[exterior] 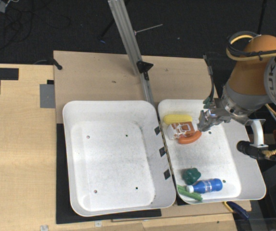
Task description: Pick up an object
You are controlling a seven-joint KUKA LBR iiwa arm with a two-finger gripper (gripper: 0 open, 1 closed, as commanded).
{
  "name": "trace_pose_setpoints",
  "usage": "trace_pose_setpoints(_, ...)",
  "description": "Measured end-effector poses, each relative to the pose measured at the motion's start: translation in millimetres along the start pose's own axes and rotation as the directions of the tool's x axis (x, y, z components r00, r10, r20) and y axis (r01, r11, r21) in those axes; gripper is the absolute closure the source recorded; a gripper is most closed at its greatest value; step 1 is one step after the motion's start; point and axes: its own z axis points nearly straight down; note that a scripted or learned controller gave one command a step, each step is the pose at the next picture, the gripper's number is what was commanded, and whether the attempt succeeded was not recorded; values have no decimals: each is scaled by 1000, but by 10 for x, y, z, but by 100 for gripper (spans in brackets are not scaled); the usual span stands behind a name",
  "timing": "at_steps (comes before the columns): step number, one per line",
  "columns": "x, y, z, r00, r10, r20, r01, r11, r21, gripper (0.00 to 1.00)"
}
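Two shallow white bins are sitting side by side on the bench, and the right bin (234,170) is serving here as the landmark. To its left, touching it along the shared edge, the left bin (80,124) is lying beside it. Inside the right bin, toward its upper left corner, a yellow object (177,118) is lying, with a small orange-and-white packet (182,128) just below it and an orange object (190,138) touching the packet's lower edge. Near the bin's lower rim a dark green object (191,175) is resting just above a blue bottle (208,185), and a light green strip (187,194) is lying along that rim. Over the bin's upper middle the gripper (206,121) is hovering just right of the packet; whether it is open or closed cannot be told.
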Motion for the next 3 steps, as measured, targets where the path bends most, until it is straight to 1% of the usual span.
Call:
trace_pose_setpoints(1, 571, -104, 44, 1000, 0, 1, 0, 1000, 1, 100)
trace_pose_setpoints(2, 1099, -21, 27, 1000, 0, 1, 0, 1000, -2, 100)
trace_pose_setpoints(3, 1728, -44, -14, 1000, -2, 1, 2, 1000, -2, 100)
